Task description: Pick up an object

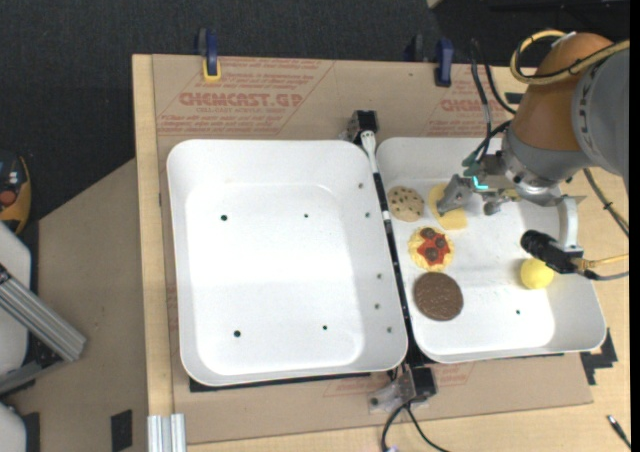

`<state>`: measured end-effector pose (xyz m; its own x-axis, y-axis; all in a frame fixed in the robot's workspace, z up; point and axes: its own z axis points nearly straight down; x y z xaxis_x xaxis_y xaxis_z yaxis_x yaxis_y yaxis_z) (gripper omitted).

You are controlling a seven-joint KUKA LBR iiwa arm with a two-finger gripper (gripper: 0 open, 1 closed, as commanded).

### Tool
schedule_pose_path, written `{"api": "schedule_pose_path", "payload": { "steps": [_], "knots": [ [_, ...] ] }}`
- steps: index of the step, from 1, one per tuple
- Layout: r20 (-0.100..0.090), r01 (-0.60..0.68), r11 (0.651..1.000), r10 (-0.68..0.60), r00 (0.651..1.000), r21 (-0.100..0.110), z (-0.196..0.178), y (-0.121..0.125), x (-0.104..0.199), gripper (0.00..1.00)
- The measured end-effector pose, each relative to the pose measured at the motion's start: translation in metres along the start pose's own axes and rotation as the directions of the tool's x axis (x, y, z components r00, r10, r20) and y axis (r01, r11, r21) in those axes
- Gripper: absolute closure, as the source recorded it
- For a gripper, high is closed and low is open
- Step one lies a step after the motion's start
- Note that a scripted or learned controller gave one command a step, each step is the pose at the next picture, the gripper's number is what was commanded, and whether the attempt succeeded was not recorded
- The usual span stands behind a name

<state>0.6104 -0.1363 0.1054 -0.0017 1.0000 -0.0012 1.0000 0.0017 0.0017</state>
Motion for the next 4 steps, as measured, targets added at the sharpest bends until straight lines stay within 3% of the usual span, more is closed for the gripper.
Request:
{"api": "schedule_pose_path", "payload": {
  "steps": [1, 2, 3, 4],
  "knots": [
    [0.0, 0.002, 1.0, -0.002, 1.0, -0.004, 0.021, 0.059, 0.009, 0.0],
    [-0.002, 0.002, 1.0, -0.002, 1.0, 0.004, 0.02, 0.056, 0.047, 0.0],
    [0.0, 0.0, 1.0, 0.0, 1.0, 0.001, 0.01, 0.057, 0.045, 1.0],
    [0.0, 0.0, 1.0, 0.0, 1.0, 0.002, 0.01, 0.057, 0.045, 0.0]
  ]
}}
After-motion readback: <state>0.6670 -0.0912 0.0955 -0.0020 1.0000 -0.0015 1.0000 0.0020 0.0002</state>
